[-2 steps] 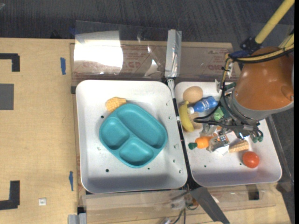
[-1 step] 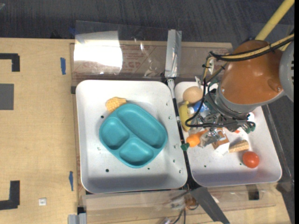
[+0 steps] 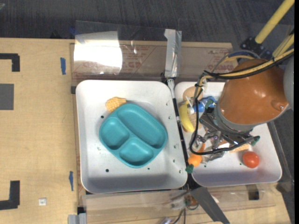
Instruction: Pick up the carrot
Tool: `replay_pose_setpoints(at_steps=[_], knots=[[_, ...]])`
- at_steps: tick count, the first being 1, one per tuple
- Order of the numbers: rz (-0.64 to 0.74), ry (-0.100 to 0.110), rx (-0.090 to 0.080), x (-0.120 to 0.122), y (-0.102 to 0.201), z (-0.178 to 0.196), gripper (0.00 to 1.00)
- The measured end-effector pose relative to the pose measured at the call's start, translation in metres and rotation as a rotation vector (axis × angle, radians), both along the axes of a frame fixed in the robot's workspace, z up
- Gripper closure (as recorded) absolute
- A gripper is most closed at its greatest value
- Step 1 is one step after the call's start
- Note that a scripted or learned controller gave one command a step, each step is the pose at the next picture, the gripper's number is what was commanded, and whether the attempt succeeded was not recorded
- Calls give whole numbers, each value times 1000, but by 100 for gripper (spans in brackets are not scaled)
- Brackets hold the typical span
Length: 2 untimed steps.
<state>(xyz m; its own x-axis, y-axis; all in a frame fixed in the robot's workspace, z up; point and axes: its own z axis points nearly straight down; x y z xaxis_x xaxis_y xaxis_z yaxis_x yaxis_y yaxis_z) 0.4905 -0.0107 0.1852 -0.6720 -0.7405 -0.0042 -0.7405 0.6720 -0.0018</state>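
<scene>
Hovering low over right bin (image 3: 268,171), hand (image 3: 210,146) sits beside carrot (image 3: 194,160). Carrot rests on bin floor, not lifted. Hand state: cannot tell. Grasp and lift remain.

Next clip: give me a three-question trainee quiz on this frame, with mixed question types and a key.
1. True or false: the teal divided tray sits in the left bin.
2. Which lies nearest the right bin's front-left corner? A) carrot B) tomato C) banana
3. Fill in: the corn cob lies just beyond the tray's ___ edge.

Key: 1 true; 2 A; 3 far (top-left in the view). The gripper is low in the right bin, close to the carrot.
</scene>
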Motion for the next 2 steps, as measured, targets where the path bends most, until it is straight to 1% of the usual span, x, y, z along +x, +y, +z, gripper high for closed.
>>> replay_pose_setpoints(at_steps=[1,2], knots=[[483,-3,1,18,55,-1,100],[800,-1,-2,-8,46,12,100]])
